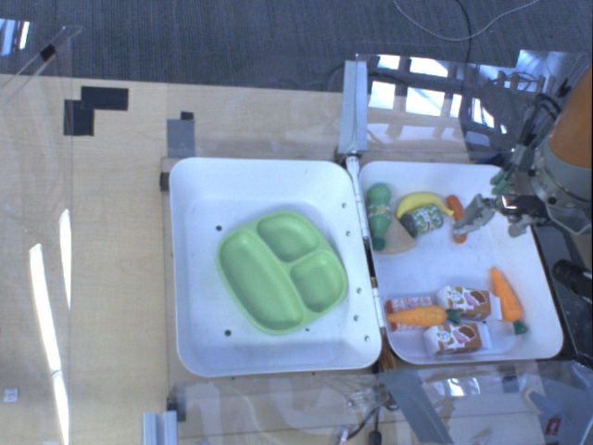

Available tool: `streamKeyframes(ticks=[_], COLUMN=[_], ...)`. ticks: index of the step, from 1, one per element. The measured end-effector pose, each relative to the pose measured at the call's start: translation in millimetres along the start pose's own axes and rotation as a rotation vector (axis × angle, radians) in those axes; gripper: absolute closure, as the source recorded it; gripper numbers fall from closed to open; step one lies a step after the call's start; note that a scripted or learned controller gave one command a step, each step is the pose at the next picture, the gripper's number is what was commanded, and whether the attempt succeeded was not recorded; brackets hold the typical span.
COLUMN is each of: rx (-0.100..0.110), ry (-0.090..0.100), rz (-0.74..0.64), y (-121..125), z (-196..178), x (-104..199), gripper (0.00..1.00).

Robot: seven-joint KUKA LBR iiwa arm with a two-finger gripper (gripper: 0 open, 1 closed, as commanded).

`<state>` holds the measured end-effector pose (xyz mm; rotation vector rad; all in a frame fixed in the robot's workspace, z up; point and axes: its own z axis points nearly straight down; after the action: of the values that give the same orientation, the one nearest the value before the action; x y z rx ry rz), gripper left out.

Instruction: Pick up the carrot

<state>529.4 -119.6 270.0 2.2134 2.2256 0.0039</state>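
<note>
Two carrots lie in the right bin (pixel 547 276). One carrot (pixel 505 293) lies near the right wall, its green top pointing to the front. The other carrot (pixel 417 317) lies crosswise along the front, left of two small cartons. My gripper (pixel 473 215) hangs over the back of this bin, right of the banana (pixel 419 200), well behind both carrots. A small orange-red piece (pixel 453 206) shows just left of the gripper, and I cannot tell whether it is touching it.
A green bottle (pixel 377 213) lies by the bin's left wall, with a dark can (pixel 423 221) under the banana. Cartons (pixel 463 300) (pixel 456 338) crowd the front carrot. The left bin (pixel 195 341) holds a green divided plate (pixel 282 270).
</note>
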Motion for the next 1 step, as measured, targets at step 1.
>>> streamKeyframes(ticks=[1], rx=[0.002], ry=[0.001], rz=[0.245], y=[-17.1], z=[161.5], x=[-84.4], gripper=[0.00])
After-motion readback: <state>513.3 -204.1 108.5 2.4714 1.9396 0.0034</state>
